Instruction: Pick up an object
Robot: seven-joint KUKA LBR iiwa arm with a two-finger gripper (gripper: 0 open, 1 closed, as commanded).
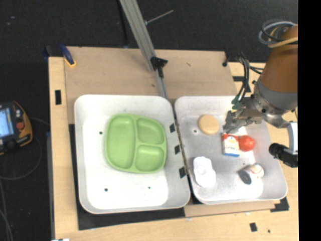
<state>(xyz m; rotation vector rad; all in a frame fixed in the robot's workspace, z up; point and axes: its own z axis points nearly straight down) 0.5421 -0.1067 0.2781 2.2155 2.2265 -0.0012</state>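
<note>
I hang over the right bin (271, 185), my fingers (231, 126) just above the small carton (230, 146) beside the red ball (246, 143), but whether they're apart I cannot tell.

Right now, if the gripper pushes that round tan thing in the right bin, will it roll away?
Probably it slides more than it rolls. The round tan thing looks like a flattish disc lying on its face, so it should be stable. The right bin floor looks smooth, so a nudge might skid it sideways.
</note>
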